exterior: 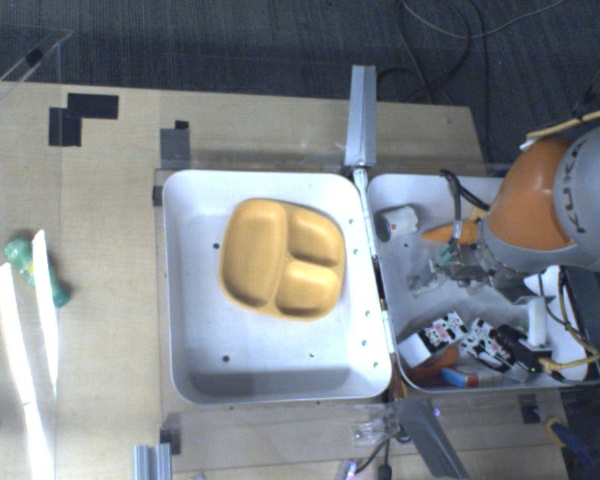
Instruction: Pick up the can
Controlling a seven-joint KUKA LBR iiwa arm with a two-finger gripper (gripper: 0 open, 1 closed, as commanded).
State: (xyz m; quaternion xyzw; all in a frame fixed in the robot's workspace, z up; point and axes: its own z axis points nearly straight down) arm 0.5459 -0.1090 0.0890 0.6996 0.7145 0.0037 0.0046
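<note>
A small pale can (396, 220) lies on its side near the far left corner of the right bin (408, 293), its dark end facing the divider. My gripper (446, 265) hangs low over the middle of that bin, below the grey and orange wrist (525, 213). It sits to the right of the can and nearer the camera, apart from it. An orange object (438, 234) lies between the two, just beside the gripper. I see nothing held.
The left bin (195, 298) holds a large yellow loaf-shaped object (282, 258). Along the right bin's near edge lie a white cylinder (413, 348), black-and-white patterned items (470, 336) and a red-and-blue piece (450, 376). A metal divider post (361, 118) stands between the bins.
</note>
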